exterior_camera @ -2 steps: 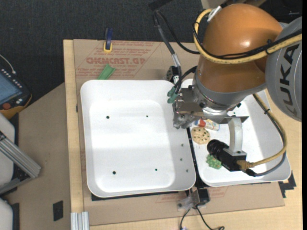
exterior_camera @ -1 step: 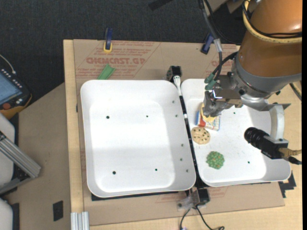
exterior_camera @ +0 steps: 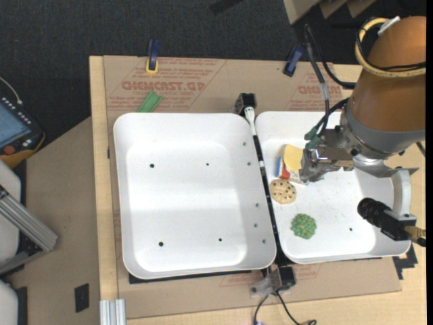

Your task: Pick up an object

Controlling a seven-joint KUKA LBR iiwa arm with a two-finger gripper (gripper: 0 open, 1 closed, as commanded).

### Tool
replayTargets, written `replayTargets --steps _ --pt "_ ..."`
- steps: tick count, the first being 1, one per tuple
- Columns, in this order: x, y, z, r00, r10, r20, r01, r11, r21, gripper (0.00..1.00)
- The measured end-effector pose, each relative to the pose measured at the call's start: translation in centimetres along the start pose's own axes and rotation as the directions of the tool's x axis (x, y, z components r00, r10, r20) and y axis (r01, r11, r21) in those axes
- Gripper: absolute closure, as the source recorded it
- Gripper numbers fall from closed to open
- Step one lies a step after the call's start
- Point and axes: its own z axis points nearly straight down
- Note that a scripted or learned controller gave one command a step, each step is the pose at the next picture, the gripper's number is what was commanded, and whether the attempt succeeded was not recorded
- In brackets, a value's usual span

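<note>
Surface (exterior_camera: 101,181): flat brown cardboard sheet printed with faint red lettering, held at its far edge by two blue clips.
Left bin (exterior_camera: 135,249): shallow white plastic tray with rounded corners and a smooth, slightly glossy floor dotted with a few small dark holes.
Right bin (exterior_camera: 338,246): the same white plastic shape, touching the left bin along a dark seam; the arm covers part of its far side.
Cookie (exterior_camera: 283,191): round, flat, tan disc with dark specks, lying in the right bin near the seam.
Green ball (exterior_camera: 304,226): small, bumpy, bright green lump, in the right bin, nearer the front edge than the cookie and apart from it.
Yellow piece (exterior_camera: 292,158): smooth pale yellow wedge, just behind the cookie, beside a thin red and blue item (exterior_camera: 282,168).
Green strip (exterior_camera: 149,102): small flat green piece lying on the cardboard behind the left bin.
Arm (exterior_camera: 389,87): bulky grey body with a wide orange band, reaching in from the right over the right bin, cables trailing along it.
Hand (exterior_camera: 308,173): dark metal, pointing down just right of the yellow piece and above the cookie; I cannot tell whether it is spread or closed, and nothing is visibly held in it.
</note>
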Motion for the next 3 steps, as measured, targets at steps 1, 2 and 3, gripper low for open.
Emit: replayTargets --steps 1,2,3 --pt "-8.6 0.0 4.4 1.0 0.005 0.001 -0.005 1.0 0.0 1.0" --pt "-0.9 0.2 -0.3 1.0 -0.013 -0.002 0.013 1.0 -0.013 1.0" --pt "5.6 0.0 -4.4 1.0 -0.012 -0.002 0.012 1.0 -0.012 1.0"
